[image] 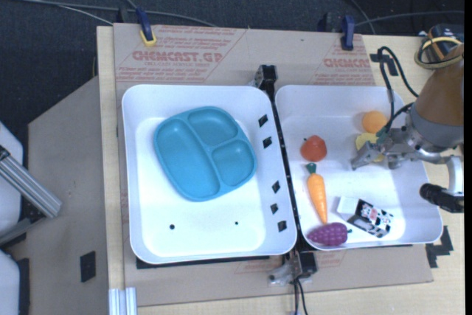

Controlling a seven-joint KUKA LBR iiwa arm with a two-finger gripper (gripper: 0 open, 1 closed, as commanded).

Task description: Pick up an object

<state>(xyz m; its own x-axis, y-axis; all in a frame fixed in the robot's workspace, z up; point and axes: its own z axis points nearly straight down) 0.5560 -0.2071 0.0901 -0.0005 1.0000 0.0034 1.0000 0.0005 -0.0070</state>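
Note:
In the right bin [335, 105] lie several toy items. A red tomato-like fruit [313, 148] sits near the bin's left wall, with an orange carrot [317, 192] just below it and a purple bunch of grapes [328, 234] at the front rim. A black-and-white block [369, 216] lies front right. An orange ball [375, 120] and a yellow piece [364, 141] rest at the right. My gripper [371, 154] hangs low over the bin right beside the yellow piece, partly covering it. Nothing shows as held.
The left bin [199, 232] holds a blue divided plate [205, 152]. A black clip-studded divider [274, 158] runs between the bins. The grey arm with its orange band [442, 96] crosses the right bin's right rim. Cables lie beyond the bench's far edge.

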